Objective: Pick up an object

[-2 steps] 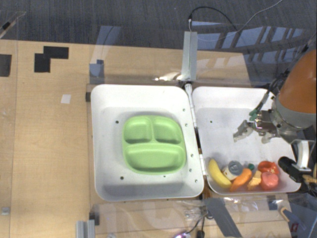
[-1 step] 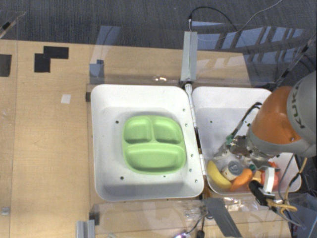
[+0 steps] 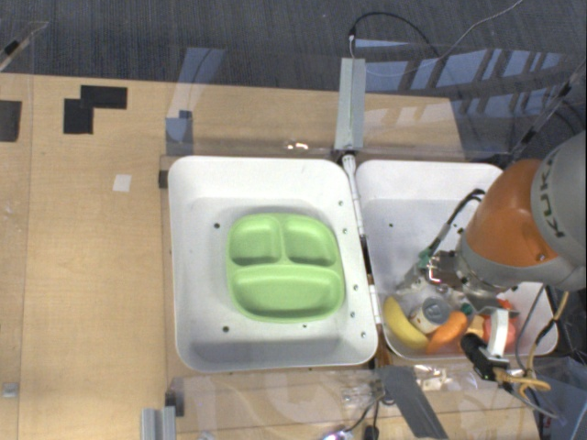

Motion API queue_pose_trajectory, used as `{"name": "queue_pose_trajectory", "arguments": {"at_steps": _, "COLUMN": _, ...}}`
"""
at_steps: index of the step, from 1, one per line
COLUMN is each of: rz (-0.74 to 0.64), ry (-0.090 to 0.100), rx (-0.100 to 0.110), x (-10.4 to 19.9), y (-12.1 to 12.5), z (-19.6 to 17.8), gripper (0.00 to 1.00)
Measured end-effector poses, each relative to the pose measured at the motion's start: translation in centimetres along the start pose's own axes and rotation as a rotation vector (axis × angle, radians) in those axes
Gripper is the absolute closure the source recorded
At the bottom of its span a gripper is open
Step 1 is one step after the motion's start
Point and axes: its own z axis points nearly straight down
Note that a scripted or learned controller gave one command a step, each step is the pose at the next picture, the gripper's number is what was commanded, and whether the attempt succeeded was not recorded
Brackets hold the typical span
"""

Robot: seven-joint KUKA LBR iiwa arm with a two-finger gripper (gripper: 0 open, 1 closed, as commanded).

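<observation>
Claw: the claw (image 3: 440, 287) hangs low over the near end of the right bin (image 3: 404, 200), at the end of the arm (image 3: 514, 227); you cannot tell from here whether it is spread or pressed together, and nothing shows clearly gripped in it.
Things to pick: a banana (image 3: 402, 324), an orange carrot-shaped piece (image 3: 448, 331) and a small round grey thing (image 3: 427, 315) lie bunched in the near part of the right bin, touching or nearly touching one another, just below the claw.
Other bin: the left bin (image 3: 197, 209) on the counter (image 3: 83, 264) holds a green divided plate (image 3: 284, 266), lying flat and well apart from the claw.
Handling: the banana and the orange piece look like light toy food, probably stiff and smooth, so expect them to slip or roll if pinched off-centre.
Where to hold: take the banana across its middle, at right angles to its curve; take the orange piece across its thicker part.
Risk: the pile is tight, so closing on one piece may nudge its neighbour or catch two at once.
Hidden: the wrist covers part of the pile, so you cannot say what lies beneath it.
Hard to make out: the round grey thing is too small to name.
</observation>
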Motion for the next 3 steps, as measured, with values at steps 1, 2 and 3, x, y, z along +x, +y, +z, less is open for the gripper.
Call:
{"name": "queue_pose_trajectory", "arguments": {"at_steps": 1, "rz": 0.066, "ry": -0.002, "rx": 0.006, "x": 1.7, "y": 1.7, "z": -9.4, "gripper": 0.0}}
{"name": "queue_pose_trajectory", "arguments": {"at_steps": 2, "rz": 0.182, "ry": -0.001, "rx": -0.002, "x": -3.0, "y": 0.5, "z": 0.2, "gripper": 0.0}}
{"name": "queue_pose_trajectory", "arguments": {"at_steps": 3, "rz": -0.113, "ry": -0.005, "rx": -0.009, "x": -2.4, "y": 0.5, "z": 0.1, "gripper": 0.0}}
